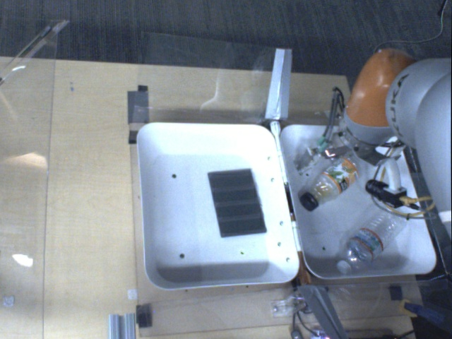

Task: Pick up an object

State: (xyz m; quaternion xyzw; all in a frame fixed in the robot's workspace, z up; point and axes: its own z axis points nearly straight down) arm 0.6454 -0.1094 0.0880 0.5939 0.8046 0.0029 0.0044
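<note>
Two shallow white bins side by side on the bench. Near edge, right bin [424,263]: clear plastic bottle with white cap [367,243] lying close to the front wall. Further up, a clear bottle with black cap and orange label [330,183], tilted, mid-bin. The gripper [326,150] sits just above it by the back wall; fingers too blurred to tell. Left bin [159,189]: flat dark ribbed rectangular block [236,202] at centre, bare floor on all sides.

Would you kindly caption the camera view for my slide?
Arm over right bin, gripper by a bottle; second bottle nearby, dark pad in left bin.
</note>
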